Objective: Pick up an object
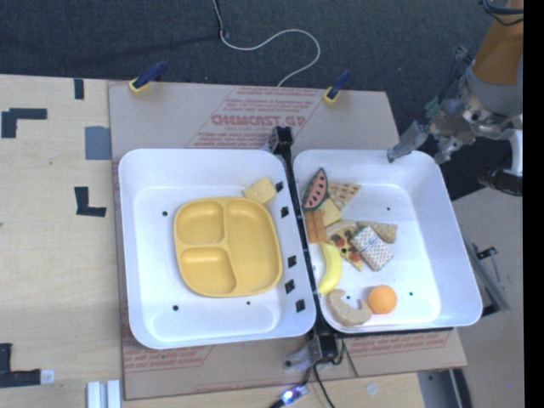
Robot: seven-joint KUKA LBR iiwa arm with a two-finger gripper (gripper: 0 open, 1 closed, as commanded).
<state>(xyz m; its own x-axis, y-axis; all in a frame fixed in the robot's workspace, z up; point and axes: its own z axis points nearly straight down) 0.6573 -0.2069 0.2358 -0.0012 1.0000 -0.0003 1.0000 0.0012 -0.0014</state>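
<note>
From my seat, the tool (pixel 422 143) hangs at the upper right corner of the right bin (pixel 442 228), above its rim, its 2 fingers spread apart with nothing between them. The toy food lies along that bin's left side: a watermelon slice (pixel 315 188), a banana (pixel 330 269), an orange (pixel 382 299) and a bread slice (pixel 347 308) near the front. In the left bin (pixel 144 228) sits a yellow divided plate (pixel 228 246).

Glossy white plastic bins (pixel 149 228) sit on matt brown cardboard (pixel 246 117); the yellow plate (pixel 228 246) looks smooth plastic.
</note>
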